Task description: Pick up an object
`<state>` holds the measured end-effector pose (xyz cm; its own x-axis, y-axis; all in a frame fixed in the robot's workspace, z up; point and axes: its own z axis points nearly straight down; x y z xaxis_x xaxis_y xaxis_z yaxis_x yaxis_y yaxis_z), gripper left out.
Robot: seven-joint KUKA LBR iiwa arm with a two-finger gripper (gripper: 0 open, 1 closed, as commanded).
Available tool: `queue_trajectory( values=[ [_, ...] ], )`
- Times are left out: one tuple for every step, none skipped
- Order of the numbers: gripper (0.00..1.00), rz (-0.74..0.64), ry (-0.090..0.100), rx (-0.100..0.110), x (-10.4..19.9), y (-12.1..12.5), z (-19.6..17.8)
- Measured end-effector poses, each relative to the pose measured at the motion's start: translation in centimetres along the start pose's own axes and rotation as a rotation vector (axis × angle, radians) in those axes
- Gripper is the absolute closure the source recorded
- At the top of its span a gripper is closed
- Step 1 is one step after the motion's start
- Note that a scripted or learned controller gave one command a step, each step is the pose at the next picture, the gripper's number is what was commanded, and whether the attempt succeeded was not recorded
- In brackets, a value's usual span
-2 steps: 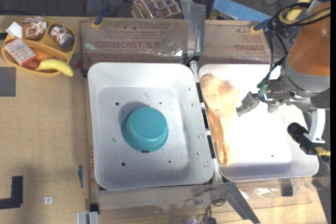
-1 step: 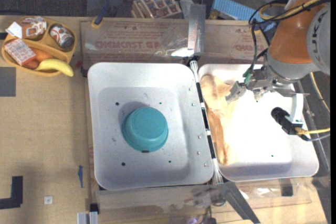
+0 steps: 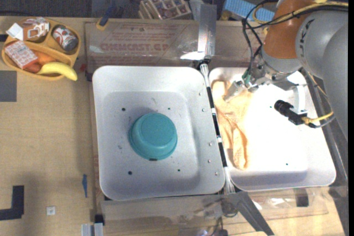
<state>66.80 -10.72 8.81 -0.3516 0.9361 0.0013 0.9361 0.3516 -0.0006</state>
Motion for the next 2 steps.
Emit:
queue_trajectory(
  values=[
    [1.0,-0.001,0.0,-0.005,0.1,0.2,-1.0],
    [1.0,-0.064,-0.001,0.001,2.4,0.8,-9.5]
  ],
)
